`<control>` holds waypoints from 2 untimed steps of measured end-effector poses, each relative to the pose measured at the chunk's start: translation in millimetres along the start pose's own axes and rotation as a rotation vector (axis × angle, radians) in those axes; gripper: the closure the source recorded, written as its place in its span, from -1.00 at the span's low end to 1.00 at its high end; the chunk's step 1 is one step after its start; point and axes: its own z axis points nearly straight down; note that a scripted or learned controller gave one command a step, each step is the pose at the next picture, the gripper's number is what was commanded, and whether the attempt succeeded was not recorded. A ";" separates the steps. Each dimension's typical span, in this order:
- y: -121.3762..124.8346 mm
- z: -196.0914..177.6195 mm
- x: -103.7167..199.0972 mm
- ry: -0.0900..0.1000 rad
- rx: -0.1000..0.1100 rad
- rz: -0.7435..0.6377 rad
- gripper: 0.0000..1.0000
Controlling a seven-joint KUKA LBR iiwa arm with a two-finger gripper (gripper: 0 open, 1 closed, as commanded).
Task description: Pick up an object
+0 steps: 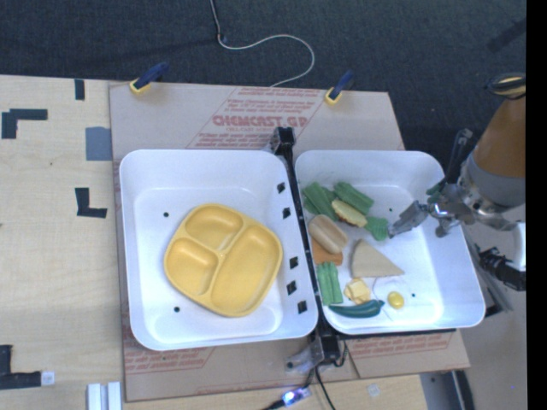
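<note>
Slanted overhead view of both bins (pixel 137 254)

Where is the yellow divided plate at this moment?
The yellow divided plate lies in the left white bin of the camera view, near its middle, across the divider from the toy foods in the right bin.

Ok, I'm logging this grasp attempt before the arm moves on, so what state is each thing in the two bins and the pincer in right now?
Yellow plastic divided plate: flat, upright, in the left white bin.
Tan triangular wedge: lying flat in the right white bin.
Small yellow ball: resting loose near the front wall.
Dark teal curved pod: lying along the front wall.
Pincer: low over the right bin, holding nothing visible.
</note>
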 end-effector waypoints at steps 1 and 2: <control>2.6 51.2 -9.2 -0.001 -0.002 -0.001 -1.00; 4.0 99.6 -9.3 -0.001 -0.006 0.000 -1.00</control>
